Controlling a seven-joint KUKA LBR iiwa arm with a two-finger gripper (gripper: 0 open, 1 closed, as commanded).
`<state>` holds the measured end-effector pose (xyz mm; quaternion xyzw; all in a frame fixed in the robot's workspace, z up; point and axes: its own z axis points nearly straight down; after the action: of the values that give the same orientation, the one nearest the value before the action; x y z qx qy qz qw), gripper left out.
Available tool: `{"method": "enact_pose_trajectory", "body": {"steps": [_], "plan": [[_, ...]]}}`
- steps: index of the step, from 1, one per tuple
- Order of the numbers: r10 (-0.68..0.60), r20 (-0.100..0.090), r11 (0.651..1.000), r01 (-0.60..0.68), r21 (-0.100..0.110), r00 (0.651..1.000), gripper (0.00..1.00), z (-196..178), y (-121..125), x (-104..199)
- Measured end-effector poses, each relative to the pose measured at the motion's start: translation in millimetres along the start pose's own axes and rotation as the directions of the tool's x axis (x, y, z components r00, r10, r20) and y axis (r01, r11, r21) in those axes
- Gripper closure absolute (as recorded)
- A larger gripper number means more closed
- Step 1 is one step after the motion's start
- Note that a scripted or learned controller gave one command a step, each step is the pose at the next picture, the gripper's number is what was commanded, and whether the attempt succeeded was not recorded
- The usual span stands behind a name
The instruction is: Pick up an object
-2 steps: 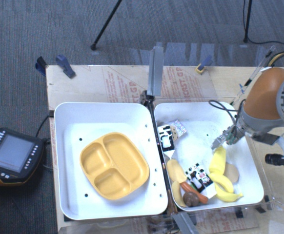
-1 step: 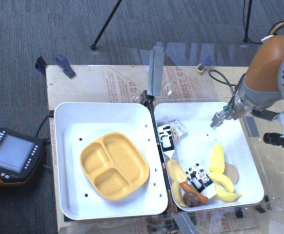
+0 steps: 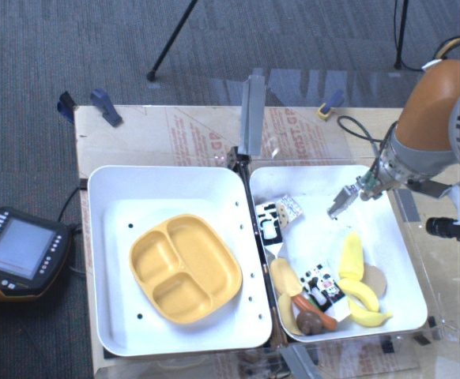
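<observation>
My gripper [image 3: 342,202] hangs over the upper middle of the right bin [image 3: 317,181], above bare white floor, with nothing visibly held. Below it a yellow banana-like piece [image 3: 351,255] stands on end and a curved banana [image 3: 366,303] lies by the front right corner. A black-and-white patterned toy [image 3: 321,286] sits between them and a tan oval piece [image 3: 284,275]. A red-brown sausage shape [image 3: 314,312] lies at the bin's front edge. Left of the gripper lie a black-and-white block [image 3: 268,222] and a small checkered packet [image 3: 290,206].
The left bin [image 3: 111,212] holds a yellow divided plate [image 3: 185,268]. A metal post [image 3: 253,117] rises at the back between the bins. A brown disc [image 3: 375,279] lies by the bananas. A handheld pendant [image 3: 16,251] rests on the floor at the left.
</observation>
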<state>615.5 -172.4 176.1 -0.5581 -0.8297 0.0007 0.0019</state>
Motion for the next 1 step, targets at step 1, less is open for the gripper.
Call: {"method": "enact_pose_trajectory", "body": {"steps": [1], "plan": [[0.005, -0.006, 1.0, -0.005, 0.007, 1.0, 0.0, 90.9, -41.8, -23.8]]}}
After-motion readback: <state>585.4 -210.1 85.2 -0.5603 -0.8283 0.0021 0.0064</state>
